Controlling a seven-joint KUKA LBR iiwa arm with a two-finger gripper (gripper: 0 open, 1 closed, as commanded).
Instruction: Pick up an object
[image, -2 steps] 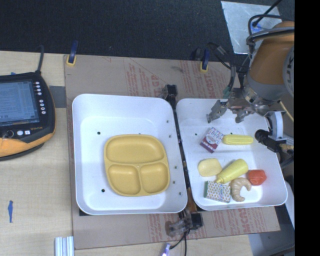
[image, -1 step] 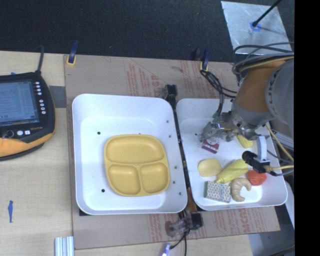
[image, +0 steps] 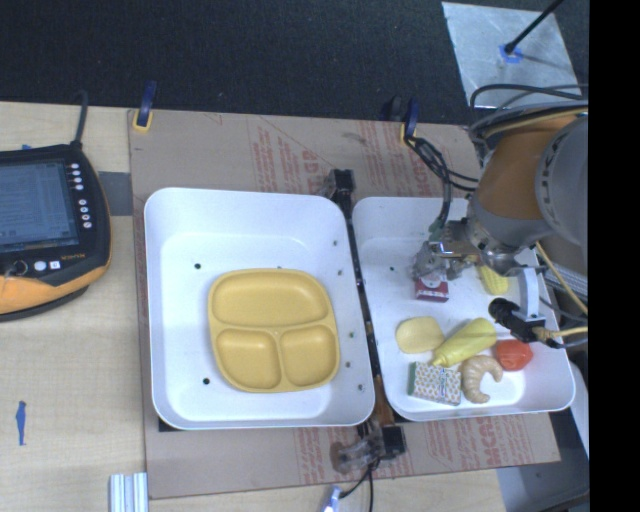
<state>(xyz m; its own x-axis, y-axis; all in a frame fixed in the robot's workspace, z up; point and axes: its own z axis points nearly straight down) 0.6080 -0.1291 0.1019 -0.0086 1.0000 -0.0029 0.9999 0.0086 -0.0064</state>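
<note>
Hovering low in the right bin (image: 560, 400), the hand (image: 437, 262) is sitting directly over a small red-and-white item (image: 431, 290), touching or nearly touching it; whether it is gripping cannot be told. Nearer the camera in that bin are lying a pale yellow lump (image: 418, 334), a yellow-green squash (image: 464, 342), a croissant (image: 481, 376), a tomato (image: 514, 354) and a patterned packet (image: 434, 384). Across the divide, the left bin (image: 170, 300) is carrying a yellow divided tray (image: 272, 328). A tablet (image: 45, 225) is resting on the counter (image: 60, 400).
</note>
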